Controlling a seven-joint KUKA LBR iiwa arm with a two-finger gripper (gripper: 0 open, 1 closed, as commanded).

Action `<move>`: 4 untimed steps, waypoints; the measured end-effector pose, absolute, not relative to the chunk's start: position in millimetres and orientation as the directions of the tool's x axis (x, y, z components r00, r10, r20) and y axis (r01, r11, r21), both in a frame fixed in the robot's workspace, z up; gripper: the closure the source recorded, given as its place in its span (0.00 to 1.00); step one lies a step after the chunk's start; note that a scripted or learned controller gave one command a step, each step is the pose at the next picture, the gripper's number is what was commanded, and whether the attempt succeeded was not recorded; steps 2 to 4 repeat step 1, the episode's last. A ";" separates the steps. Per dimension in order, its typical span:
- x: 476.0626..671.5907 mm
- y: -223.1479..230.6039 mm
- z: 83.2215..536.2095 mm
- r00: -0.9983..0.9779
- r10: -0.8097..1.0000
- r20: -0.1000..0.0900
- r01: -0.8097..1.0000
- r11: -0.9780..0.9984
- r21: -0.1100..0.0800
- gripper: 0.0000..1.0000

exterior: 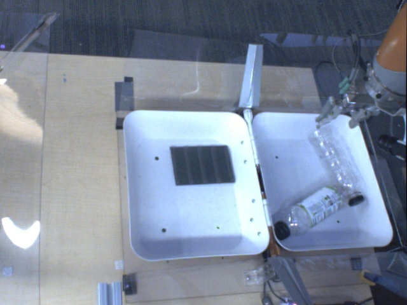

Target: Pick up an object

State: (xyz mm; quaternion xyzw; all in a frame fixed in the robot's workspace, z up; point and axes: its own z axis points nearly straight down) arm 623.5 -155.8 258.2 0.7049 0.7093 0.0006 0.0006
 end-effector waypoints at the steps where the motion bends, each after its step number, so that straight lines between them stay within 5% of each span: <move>1: 574.5 -193.8 132.9 -0.122 0.993 -0.003 0.993 0.122 0.007 0.00; 4: 574.5 -193.8 132.9 -0.122 0.993 -0.003 0.993 0.122 0.007 0.00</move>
